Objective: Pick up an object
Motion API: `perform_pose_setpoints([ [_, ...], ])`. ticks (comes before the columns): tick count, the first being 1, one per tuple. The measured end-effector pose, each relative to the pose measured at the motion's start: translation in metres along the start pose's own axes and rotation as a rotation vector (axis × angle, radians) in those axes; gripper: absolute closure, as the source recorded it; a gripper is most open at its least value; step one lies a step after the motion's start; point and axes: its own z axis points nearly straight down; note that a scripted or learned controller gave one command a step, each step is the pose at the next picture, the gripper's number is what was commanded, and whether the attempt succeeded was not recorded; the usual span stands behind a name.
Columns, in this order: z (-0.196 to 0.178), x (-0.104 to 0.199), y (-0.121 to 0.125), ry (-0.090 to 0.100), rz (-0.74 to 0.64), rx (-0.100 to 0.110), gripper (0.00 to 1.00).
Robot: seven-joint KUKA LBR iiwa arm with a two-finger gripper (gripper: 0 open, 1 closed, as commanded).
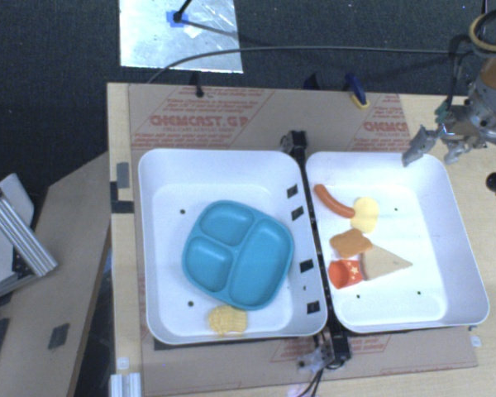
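Below claw (436,145), sausage (334,201).

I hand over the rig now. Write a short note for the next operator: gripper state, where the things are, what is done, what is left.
Gripper: open, holding nothing, above the right bin's far right corner.
Right bin: sausage, yellow piece, brown piece, red piece, wedge, clustered left of centre.
Left bin: blue tray, corn at the near edge.
Done: nothing picked.
Left: descend, grasp one item, lift.
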Motion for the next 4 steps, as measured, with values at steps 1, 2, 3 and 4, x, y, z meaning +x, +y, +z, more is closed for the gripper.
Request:
perform_pose_setpoints([
  [1,-0.008,0.001,0.002,-0.003,-0.003,-0.012,0.0],
  [2,0.036,0.007,0.003,-0.002,-0.005,-0.01,0.0],
  [3,0.093,-0.001,0.003,-0.002,-0.001,-0.008,0.0],
  [4,0.139,-0.006,0.011,-0.002,-0.003,-0.009,0.0],
])
